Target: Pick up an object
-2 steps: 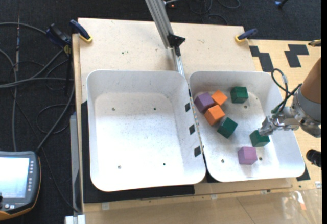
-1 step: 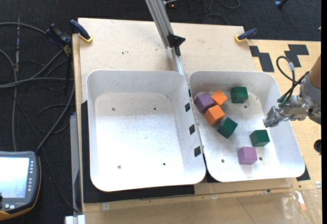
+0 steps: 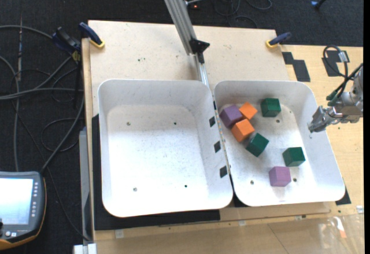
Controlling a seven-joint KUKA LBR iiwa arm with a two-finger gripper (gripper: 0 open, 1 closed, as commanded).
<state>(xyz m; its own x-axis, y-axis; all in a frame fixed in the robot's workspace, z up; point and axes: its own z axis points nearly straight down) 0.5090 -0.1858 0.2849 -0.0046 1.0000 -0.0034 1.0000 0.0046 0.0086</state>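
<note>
The gripper (image 3: pixel 317 122) hangs at the three o'clock rim of the right bin (image 3: pixel 324 148), just over its wall, with nothing between its fingers; how far they stand apart cannot be told at this size. The bin floor under it is bare, and the six o'clock strip near the front wall also lies open.

The left bin (image 3: pixel 115 148) touches the right bin along the middle seam.

The right bin holds seven blocks. Three are green: one (image 3: pixel 270 107) at twelve o'clock, one (image 3: pixel 257 144) near the centre, one (image 3: pixel 294 156) toward four o'clock. Two are orange: one (image 3: pixel 248 111) at eleven o'clock, the other (image 3: pixel 243 129) just below it, touching the centre green block. Two are purple: one (image 3: pixel 231 114) at ten o'clock beside the orange pair, one (image 3: pixel 280 176) alone at six o'clock.
</note>
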